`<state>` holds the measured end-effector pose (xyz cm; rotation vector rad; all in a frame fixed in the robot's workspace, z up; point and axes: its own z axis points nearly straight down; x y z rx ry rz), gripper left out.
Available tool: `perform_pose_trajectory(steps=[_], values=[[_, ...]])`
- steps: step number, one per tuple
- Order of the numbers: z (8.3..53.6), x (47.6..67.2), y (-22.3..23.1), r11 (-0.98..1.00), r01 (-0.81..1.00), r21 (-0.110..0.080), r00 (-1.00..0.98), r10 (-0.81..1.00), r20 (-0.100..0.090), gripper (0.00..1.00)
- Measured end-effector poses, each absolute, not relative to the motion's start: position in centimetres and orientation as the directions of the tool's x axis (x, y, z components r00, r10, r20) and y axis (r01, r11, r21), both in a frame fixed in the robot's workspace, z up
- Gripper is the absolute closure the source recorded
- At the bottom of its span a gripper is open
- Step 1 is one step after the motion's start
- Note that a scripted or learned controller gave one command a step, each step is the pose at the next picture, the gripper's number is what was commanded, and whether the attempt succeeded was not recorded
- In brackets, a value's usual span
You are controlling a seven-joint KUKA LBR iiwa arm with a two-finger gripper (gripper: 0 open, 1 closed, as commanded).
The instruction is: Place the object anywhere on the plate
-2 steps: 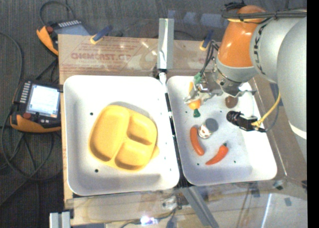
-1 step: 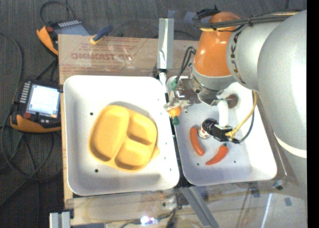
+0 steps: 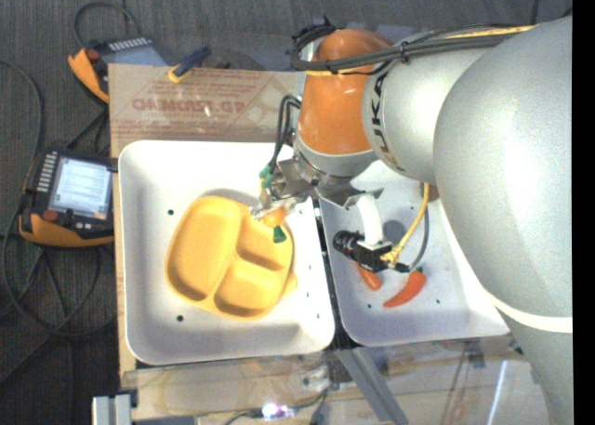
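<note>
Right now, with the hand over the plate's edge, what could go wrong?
1. The hand sits at the top right rim of the yellow plate, so the small orange and green object there may land on the rim and roll off into the left bin.
2. I cannot see the grip, so it may slip early.
3. Descending further might tip the plate.
</note>
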<state>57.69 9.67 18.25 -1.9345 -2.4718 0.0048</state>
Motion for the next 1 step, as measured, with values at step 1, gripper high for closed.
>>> perform_pose_trajectory(steps=[1], values=[[18.24, 57.69, 9.65, 0.24, 0.971, -0.004, -0.24, 0.971, 0.001, 0.0]])
